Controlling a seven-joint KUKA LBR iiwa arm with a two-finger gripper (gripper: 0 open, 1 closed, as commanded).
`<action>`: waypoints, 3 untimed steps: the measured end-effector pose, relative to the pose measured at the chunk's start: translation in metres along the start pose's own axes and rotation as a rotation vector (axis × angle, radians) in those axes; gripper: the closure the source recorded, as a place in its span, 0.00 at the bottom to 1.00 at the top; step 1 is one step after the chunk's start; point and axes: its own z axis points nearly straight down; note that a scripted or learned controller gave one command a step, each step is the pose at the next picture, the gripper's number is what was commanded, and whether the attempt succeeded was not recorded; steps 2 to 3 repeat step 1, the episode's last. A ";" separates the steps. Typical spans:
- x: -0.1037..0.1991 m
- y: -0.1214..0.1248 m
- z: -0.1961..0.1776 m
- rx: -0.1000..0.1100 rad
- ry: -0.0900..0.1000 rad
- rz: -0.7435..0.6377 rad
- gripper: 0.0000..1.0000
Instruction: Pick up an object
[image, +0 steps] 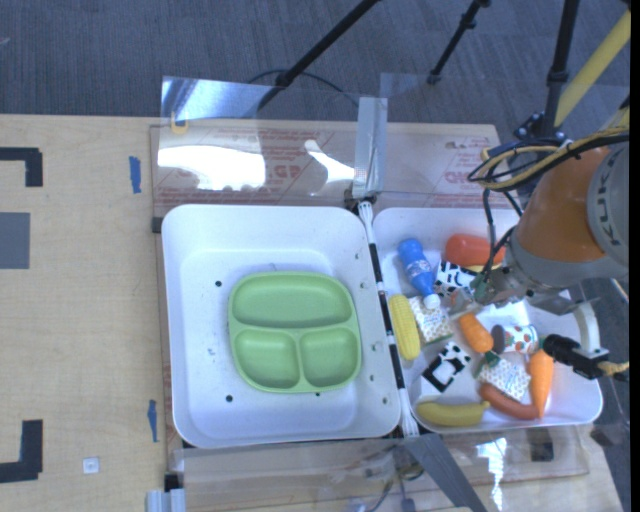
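beside the blue bottle (412, 262), the claw (487, 290) hangs over crowded toys, its grip state i cannot tell, so it may nudge neighbours and miss.

We see a robotics lab: a plywood bench (70, 300) marked with blue tape (135, 173), clear acrylic screens (260, 150), tripod legs (330, 40) on grey carpet (100, 50), loose cables (520, 160).
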 end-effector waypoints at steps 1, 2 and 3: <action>0.077 0.023 -0.126 0.015 0.006 -0.125 1.00; 0.077 0.023 -0.126 0.015 0.006 -0.125 1.00; 0.077 0.023 -0.126 0.015 0.006 -0.125 1.00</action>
